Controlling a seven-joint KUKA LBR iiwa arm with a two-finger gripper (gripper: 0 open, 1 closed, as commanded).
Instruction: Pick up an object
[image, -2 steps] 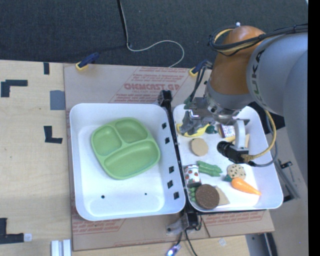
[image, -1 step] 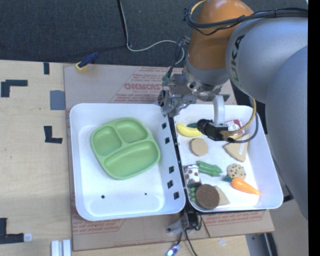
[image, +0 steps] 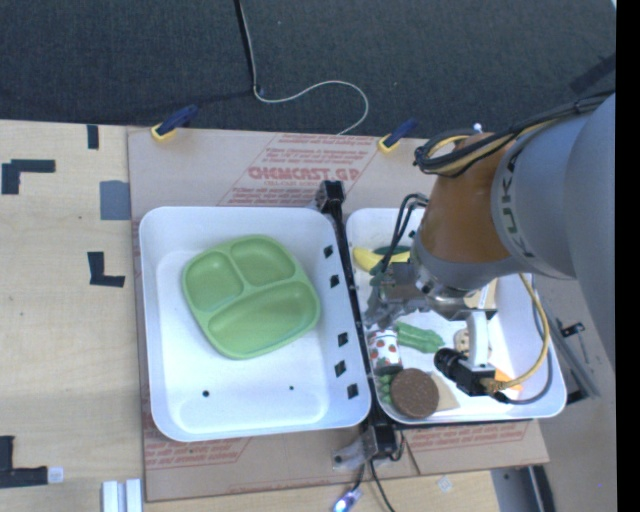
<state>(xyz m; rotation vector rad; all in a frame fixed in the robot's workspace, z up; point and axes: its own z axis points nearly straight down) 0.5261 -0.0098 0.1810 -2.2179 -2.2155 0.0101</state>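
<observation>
In the right bin (image: 535, 330), my gripper (image: 384, 303) reaches down near the left wall, under the orange-banded wrist. Just behind it lies a yellow object (image: 372, 259), partly hidden by the arm. In front of the gripper sits a small white cup with red and green dots (image: 384, 348). A green object (image: 418, 337) lies beside the cup to the right. A brown round disc (image: 413, 393) rests at the bin's front. I see nothing clearly held in the gripper.
The left bin (image: 165, 330) holds a green divided plate (image: 250, 295) toward its back. A black divider (image: 343, 290) with clips separates the two bins. The arm covers much of the right bin's back and right side.
</observation>
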